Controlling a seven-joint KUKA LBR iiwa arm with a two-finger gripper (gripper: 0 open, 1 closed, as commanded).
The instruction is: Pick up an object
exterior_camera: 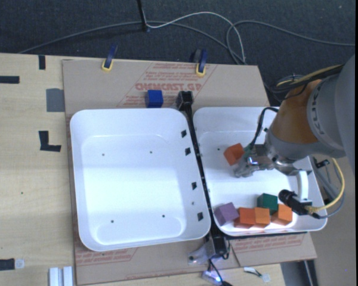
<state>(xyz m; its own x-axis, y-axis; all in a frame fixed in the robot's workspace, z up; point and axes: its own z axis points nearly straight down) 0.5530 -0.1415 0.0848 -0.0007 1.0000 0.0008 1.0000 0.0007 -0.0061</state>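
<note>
- Camera view from above the bench: we see two shallow white bins side by side on a cardboard sheet [167, 82], the left bin [83, 130] and the right bin [210, 119].
- We see the arm [310, 121] reaching in from the right, its orange band above the wrist, ending low over the middle of the right bin.
- We place the gripper [244, 168] just above the bin floor, pointing left; whether it is spread or pressed together we cannot tell, since it shows as a small grey blur.
- We find an orange block [233, 154] just beside the gripper, on its far left side; we cannot tell whether they touch, and nothing is visible between the gripper's tips.
- Along the near wall of the right bin we count a row of blocks: a purple block [226, 212] at the left, then an orange-red block [246, 217], a second orange block [261, 216] touching it, and a third orange block [284, 213] further right.
- A green block [267, 201] sits just behind that row, between the second and third orange blocks.
- A blue block [154, 98] rests on the cardboard outside the bins, beyond the far edge of the left bin.
- Two clamps [109, 58] [200, 62] with yellow tips grip the far edge of the cardboard.
- A black cable [185, 19] trails across the dark floor at the far side.
</note>
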